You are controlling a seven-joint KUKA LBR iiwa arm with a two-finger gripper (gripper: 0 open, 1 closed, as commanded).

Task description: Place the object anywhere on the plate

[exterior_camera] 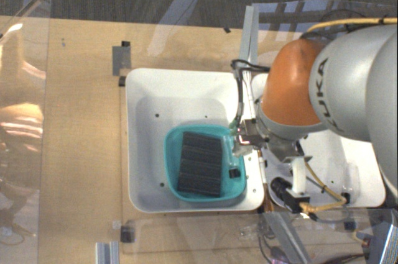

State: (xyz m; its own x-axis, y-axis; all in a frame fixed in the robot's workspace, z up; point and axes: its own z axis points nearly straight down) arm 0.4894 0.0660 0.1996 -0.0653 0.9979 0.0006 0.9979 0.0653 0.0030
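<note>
A teal, square-ish plate [175,182] lies in the front right part of the left white bin [146,113]. A dark grey ridged block [200,163] rests flat on the plate, covering most of its middle. My gripper [237,151] hangs over the plate's right rim, just right of the block and mostly hidden under the wrist. The grey arm with its orange band [292,92] reaches in from the right above the gap between the two bins.
The right white bin [364,185] is largely covered by the arm. Cables and a yellow hose [323,194] trail below the wrist. A clear panel stands at the bench's left side [25,101].
</note>
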